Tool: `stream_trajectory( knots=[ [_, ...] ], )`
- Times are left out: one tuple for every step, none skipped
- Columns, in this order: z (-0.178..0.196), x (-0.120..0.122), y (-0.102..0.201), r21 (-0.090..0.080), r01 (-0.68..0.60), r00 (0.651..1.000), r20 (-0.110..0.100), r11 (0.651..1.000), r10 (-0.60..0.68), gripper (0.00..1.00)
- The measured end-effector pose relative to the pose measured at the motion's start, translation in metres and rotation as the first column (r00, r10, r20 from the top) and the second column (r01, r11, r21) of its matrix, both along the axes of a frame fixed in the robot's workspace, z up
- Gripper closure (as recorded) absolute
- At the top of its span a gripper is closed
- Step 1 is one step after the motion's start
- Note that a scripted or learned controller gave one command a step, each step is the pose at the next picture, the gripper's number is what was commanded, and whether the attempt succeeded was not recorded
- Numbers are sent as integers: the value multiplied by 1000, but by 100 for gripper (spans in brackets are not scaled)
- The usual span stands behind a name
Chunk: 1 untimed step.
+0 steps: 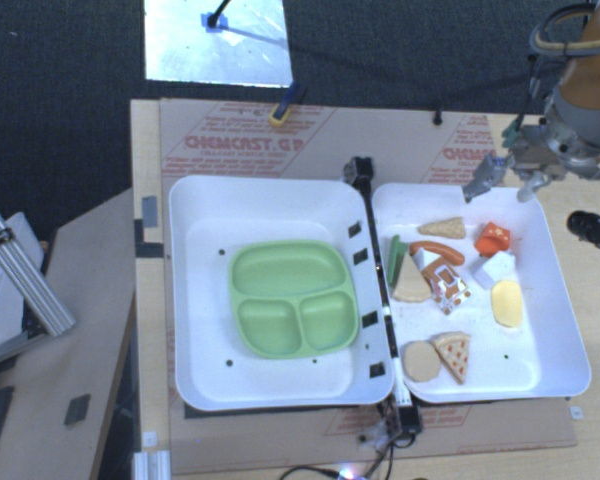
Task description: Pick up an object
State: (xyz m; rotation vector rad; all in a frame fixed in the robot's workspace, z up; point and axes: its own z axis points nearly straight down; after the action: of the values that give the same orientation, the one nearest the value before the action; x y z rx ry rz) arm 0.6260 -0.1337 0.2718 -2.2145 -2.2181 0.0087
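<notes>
The left white bin [195,268] holds a green three-compartment plastic tray [290,298], the right white bin [555,268] holds scattered toy food including an orange block [493,238], beneath the empty gripper [504,180], fingers apart, on a cardboard-covered bench [240,133].

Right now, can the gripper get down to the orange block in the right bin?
Probably yes. The gripper hangs above the bin's far edge, the orange block sits near it, uncovered, though a white block lies close beside.
</notes>
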Motion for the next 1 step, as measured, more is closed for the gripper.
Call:
stream_trajectory(
  knots=[
    [7, 2, 0, -2, -2, 1000, 11, 1000, 2, 0]
  ],
)
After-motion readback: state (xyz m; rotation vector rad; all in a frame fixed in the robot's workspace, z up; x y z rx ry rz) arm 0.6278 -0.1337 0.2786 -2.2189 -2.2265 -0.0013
